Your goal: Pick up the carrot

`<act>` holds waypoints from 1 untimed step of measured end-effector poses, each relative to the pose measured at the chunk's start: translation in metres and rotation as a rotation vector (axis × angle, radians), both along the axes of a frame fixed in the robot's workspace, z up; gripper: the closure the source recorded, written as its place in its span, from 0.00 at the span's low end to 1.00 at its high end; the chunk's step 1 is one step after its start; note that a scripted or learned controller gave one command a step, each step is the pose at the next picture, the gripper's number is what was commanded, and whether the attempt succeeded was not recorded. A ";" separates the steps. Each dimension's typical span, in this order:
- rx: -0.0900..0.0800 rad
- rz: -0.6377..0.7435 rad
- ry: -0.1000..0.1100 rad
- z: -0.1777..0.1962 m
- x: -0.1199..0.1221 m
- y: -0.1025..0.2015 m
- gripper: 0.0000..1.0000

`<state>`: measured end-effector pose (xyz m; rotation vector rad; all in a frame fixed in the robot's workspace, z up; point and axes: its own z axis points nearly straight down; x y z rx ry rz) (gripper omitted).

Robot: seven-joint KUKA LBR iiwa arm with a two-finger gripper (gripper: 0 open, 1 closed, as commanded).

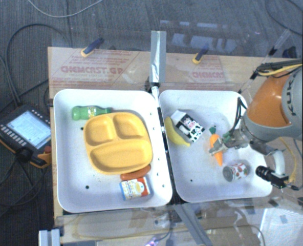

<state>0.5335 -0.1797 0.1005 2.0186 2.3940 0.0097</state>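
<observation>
The carrot (pixel 215 145), orange with a small green top, lies in the right bin (pixel 202 188) a little right of its middle, pointing toward the near edge. My gripper (pixel 229 139) comes in from the right and is low at the carrot's right side, close against it. The grey arm with its orange band (pixel 266 106) hangs over the bin's right rim.
A banana (pixel 176 132) and a black-and-white carton (pixel 188 126) lie left of the carrot, and a can (pixel 235 171) lies just below it. The left bin (pixel 64 188) holds a yellow divided plate (pixel 118 142), a green bottle (pixel 90 111) and a small cup (pixel 134 188).
</observation>
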 end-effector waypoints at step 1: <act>0.003 0.050 0.015 0.107 -0.028 0.035 1.00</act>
